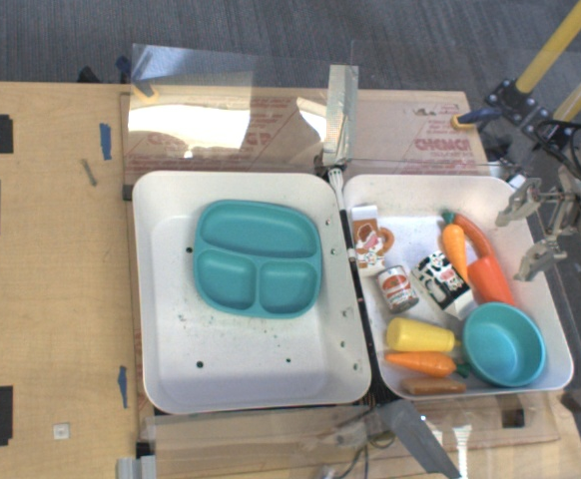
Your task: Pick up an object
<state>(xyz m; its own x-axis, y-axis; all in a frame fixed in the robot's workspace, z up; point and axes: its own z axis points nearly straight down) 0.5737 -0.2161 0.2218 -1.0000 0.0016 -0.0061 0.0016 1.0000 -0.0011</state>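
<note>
My gripper (pixel 526 234) hangs over the right rim of the right bin (pixel 425 196), open, with nothing between its fingers (pixel 518 206). In that bin lie two orange carrots (pixel 478 259) just left of the gripper, a black-and-white cow-print carton (pixel 442 279), a small can (pixel 397 287), a white and orange carton (pixel 368 236), a yellow piece (pixel 420 335), another carrot (pixel 425 362), a brown sausage-like piece (pixel 435 387) and a teal bowl (pixel 503 343). A teal divided plate (pixel 259 257) lies in the left bin (pixel 161 297).
A clear plastic sheet (pixel 221 118) and an upright metal post (pixel 340 108) stand behind the bins. Yellow bars (pixel 560 33) and cabling sit at the upper right. Wooden bench surface (pixel 41 267) stretches to the left.
</note>
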